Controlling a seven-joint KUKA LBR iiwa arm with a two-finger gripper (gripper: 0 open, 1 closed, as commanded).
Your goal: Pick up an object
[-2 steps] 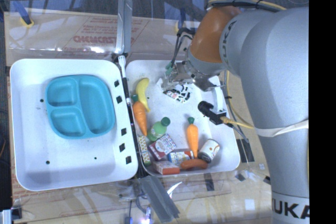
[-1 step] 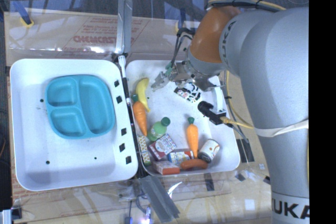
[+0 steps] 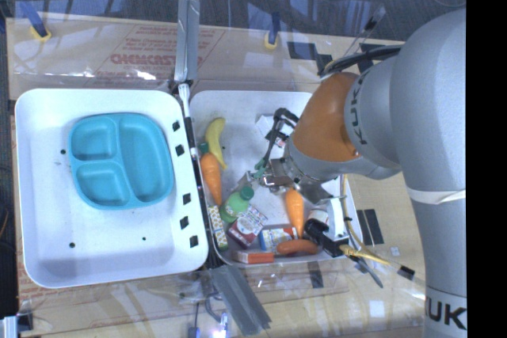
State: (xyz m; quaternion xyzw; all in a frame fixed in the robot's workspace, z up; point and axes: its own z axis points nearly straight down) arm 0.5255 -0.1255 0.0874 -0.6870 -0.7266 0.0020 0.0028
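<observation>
My arm (image 3: 372, 119) reaches over the right bin (image 3: 238, 103); gripper (image 3: 269, 170) low among clutter: banana (image 3: 215, 137), 2 carrots (image 3: 211, 176), green bottle (image 3: 236, 203), small cartons (image 3: 252, 227). Left bin (image 3: 40, 170) holds 1 blue divided tray (image 3: 120, 160).

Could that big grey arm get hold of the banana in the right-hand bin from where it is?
Probably yes. The banana lies on top near the bin's left wall, nothing covering it, and the gripper hovers over the same bin just to its right. The carrot touching its lower end could get nudged.
</observation>
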